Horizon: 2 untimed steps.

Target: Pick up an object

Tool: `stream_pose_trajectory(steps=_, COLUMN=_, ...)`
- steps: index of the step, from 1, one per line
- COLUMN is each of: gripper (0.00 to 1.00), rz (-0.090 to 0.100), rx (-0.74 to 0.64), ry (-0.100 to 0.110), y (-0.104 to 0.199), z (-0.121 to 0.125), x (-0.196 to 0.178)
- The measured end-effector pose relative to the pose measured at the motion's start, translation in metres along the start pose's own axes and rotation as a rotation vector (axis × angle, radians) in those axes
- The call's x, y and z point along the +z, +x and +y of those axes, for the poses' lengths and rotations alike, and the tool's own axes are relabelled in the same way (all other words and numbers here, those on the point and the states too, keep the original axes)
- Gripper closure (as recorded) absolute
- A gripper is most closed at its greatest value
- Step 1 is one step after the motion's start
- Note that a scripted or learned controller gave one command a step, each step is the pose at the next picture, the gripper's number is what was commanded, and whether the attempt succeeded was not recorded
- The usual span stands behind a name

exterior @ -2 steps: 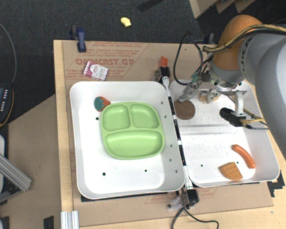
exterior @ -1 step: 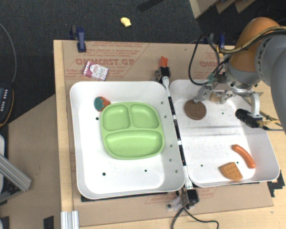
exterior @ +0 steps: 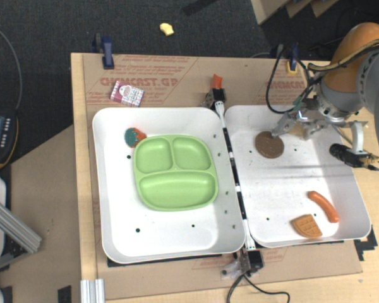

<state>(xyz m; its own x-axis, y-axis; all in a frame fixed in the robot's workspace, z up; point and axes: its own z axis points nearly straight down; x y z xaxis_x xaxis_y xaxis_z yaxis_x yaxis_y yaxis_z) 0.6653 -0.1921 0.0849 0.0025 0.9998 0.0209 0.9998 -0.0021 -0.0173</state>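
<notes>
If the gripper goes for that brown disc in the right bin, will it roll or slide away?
The disc lies flat, so it probably won't roll. It looks thin and low against the bin floor, so fingers may skid over it. It likely slides if nudged.

divided plate (exterior: 175,172) in left bin (exterior: 114,219); sausage (exterior: 323,206) in right bin (exterior: 271,226)

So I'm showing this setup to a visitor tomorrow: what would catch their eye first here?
Probably the green divided plate filling the middle of the left bin, with a small red-and-green toy at its upper left corner. Next, the arm's claw over the right bin, beside a brown disc; an orange sausage and a tan piece lie near the front.
</notes>
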Motion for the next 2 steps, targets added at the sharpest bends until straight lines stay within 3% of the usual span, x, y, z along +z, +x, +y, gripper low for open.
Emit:
stream_pose_trajectory(steps=1, gripper=1.0, rz=-0.016, rx=-0.005, ry=-0.018, y=-0.0008, z=0.0029, x=-0.0129)
stream_pose_trajectory(steps=2, gripper=0.0, rz=-0.016, rx=-0.005, ry=-0.017, y=-0.0008, z=0.0025, x=-0.0119)
